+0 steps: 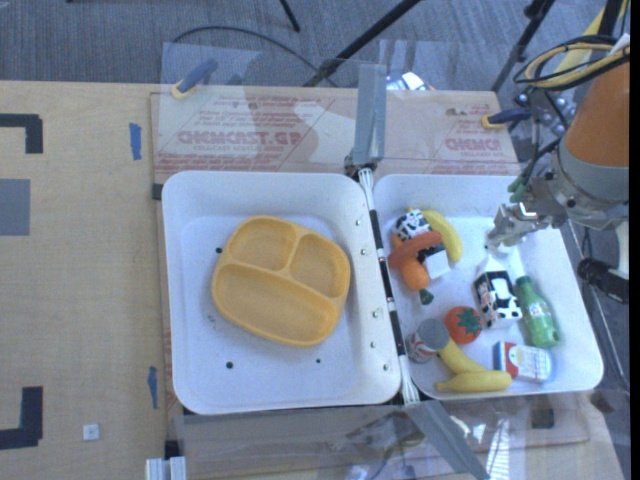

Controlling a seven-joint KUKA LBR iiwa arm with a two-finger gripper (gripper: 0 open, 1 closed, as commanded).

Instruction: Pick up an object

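The right bin (585, 368) holds several toy foods. Among them are a banana (446, 234) and a black-and-white cow figure (409, 225) near the back. An orange carrot (408, 265) lies in front of those two. Farther forward are a black-and-white carton (496, 299), a green bottle (537, 314), a red tomato (462, 324), a second banana (471, 374) and a red-and-white carton (526, 361). My gripper (510, 225) hangs over the bin's back right part, apart from the items, just behind the black-and-white carton.
The left bin (190, 368) holds a yellow divided plate (282, 280). A metal divider (382, 268) runs between the bins. The arm's orange band (603, 118) and cables occupy the right side. Wooden bench top lies to the left.
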